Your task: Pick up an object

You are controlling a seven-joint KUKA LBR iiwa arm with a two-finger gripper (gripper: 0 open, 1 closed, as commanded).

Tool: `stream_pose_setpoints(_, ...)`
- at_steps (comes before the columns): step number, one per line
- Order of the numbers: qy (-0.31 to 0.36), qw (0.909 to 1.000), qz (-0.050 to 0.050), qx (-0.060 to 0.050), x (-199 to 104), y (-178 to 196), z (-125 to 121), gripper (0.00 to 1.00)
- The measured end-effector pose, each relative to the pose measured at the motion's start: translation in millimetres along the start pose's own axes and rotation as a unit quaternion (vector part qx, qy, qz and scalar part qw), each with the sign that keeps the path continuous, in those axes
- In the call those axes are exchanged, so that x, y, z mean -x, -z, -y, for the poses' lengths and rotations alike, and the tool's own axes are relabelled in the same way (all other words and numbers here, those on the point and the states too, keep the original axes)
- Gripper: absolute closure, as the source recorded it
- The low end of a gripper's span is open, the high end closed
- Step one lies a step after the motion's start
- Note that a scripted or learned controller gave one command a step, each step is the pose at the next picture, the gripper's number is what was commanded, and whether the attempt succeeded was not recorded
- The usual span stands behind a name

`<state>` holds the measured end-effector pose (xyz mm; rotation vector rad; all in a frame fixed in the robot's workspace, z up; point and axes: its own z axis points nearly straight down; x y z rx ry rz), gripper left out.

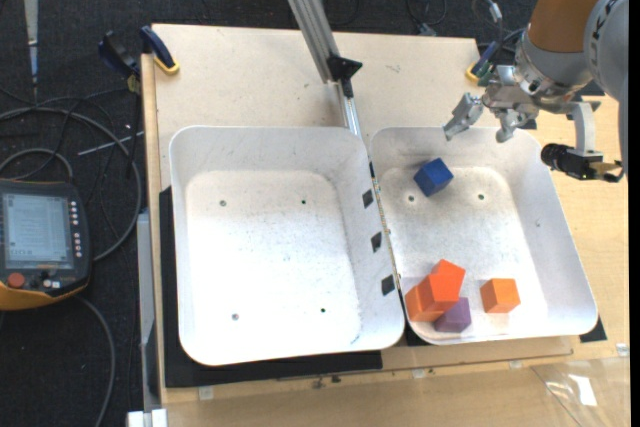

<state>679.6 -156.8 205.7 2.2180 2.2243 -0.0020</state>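
Gripper [484,121] hangs spread and empty above the right shallow white bin's [560,245] far rim; the small blue cube [433,177] lies just below it inside.

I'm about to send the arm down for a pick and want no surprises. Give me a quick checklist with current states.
1. Pincer carrying nothing: ok, fingers spread, nothing between them.
2. Pincer above right bin: ok, it hangs over the far rim.
3. Nearest target free-standing: ok, blue cube sits alone.
4. Pincer lined up over blue cube: not ok, cube lies nearer the camera and to the left.
5. Other blocks separated: not ok, large orange block touches purple block; small orange cube stands apart.
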Motion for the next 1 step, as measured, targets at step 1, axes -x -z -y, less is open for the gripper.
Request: stream_pose_setpoints(1,0.000,1.0000,-0.001,-0.002,-17.5,-115.1,-1.0,0.00)
